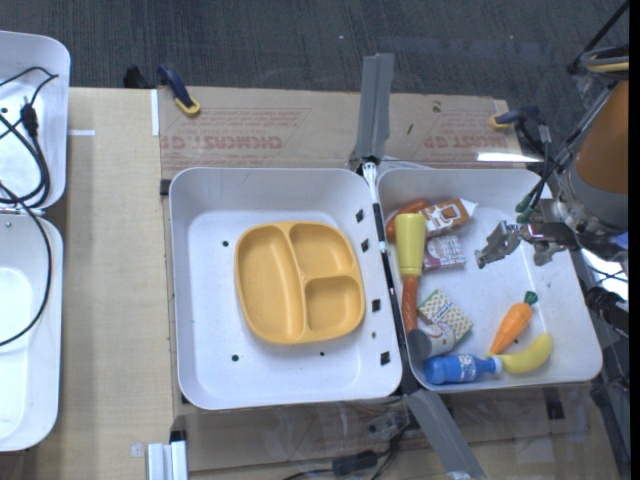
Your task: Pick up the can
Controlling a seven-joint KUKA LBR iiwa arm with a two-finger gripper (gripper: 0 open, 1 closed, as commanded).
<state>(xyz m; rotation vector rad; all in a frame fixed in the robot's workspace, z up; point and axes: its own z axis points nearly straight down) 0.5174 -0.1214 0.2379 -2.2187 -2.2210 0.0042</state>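
Observation:
In the right bin (580, 298), a small can (444, 253) with a pink and white label lies on its side in the upper left part. It rests between a yellow bottle (409, 243) and an orange packet (441, 214). My gripper (520, 246) hangs over the bin's upper right part, to the right of the can and apart from it. Its fingers (495, 245) are spread open and nothing sits between them. The orange-banded arm (605, 158) comes in from the right edge.
A carrot (513, 326), a banana (530, 353), a blue bottle (458, 369), a patterned box (445, 318) and a grey round item (418, 344) lie in the right bin's lower half. The left bin (200, 298) holds a yellow divided plate (298, 281).

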